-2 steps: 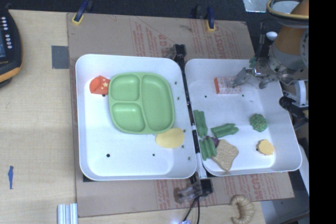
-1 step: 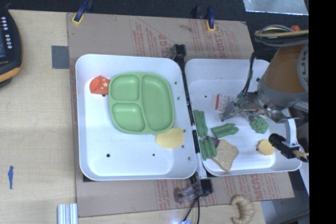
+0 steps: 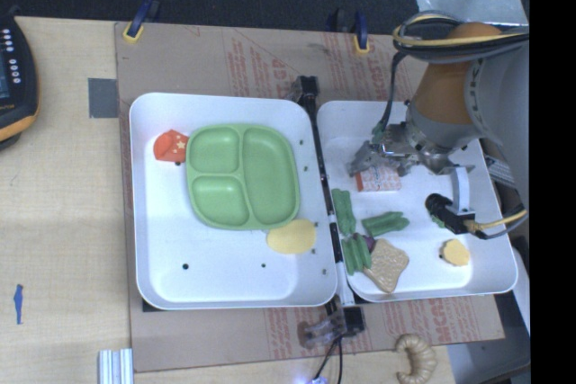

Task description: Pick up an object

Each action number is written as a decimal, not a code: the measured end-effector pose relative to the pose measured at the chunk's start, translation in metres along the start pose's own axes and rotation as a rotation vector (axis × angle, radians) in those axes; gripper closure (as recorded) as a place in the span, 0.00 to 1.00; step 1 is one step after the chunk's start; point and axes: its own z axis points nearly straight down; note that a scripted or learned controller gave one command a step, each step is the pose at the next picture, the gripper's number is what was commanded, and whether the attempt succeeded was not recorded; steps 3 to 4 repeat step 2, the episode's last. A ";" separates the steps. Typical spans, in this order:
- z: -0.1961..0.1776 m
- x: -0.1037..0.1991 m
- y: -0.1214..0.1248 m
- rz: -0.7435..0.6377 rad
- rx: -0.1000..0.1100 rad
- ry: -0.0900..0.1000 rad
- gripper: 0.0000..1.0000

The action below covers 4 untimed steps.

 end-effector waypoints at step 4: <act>-0.104 0.073 -0.039 0.003 0.002 0.003 1.00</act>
